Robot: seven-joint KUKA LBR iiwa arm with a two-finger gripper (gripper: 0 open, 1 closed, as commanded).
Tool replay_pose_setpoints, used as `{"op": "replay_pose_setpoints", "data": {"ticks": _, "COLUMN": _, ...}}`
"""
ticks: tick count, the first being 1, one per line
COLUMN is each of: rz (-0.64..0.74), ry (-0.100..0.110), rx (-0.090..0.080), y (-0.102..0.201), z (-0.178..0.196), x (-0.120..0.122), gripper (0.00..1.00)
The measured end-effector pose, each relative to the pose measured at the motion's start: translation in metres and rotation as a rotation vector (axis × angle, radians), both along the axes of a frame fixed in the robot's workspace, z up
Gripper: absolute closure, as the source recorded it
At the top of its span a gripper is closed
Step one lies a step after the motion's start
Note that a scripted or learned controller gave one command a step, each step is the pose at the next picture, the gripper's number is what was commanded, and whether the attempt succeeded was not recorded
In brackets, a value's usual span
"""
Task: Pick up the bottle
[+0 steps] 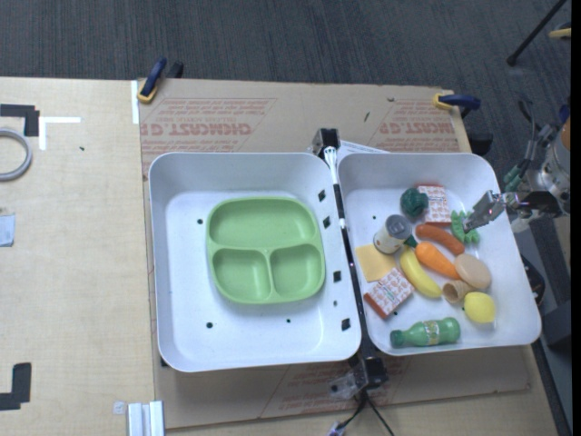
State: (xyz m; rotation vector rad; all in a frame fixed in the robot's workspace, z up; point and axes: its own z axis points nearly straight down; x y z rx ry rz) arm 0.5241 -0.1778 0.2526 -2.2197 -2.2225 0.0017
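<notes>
The gripper (pixel 487 207) hangs at the right bin's (pixel 363 175) right edge, reaching in from the right, its metal fingertips over the bin's far-right part, just right of the green leaves of a toy carrot (pixel 442 235). Whether it is released or clenched cannot be told from this slant; nothing shows between its tips.

The bottle (pixel 427 333), green with a yellow label, lies on its side at the near edge of the same bin, well apart from the gripper. Beyond it lie a lemon (pixel 479 308), a banana (pixel 418 273), an orange carrot (pixel 437 260), a slice of cheese (pixel 373 262) and a small tin (pixel 391 233).

The left bin (pixel 182 334) holds a green divided plate (pixel 266 249).
</notes>
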Motion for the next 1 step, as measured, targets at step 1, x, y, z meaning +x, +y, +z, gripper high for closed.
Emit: {"op": "replay_pose_setpoints", "data": {"ticks": 1, "rz": 0.001, "ry": 0.000, "rx": -0.001, "y": -0.0002, "z": 0.0094, "x": 0.0005, "gripper": 1.00}}
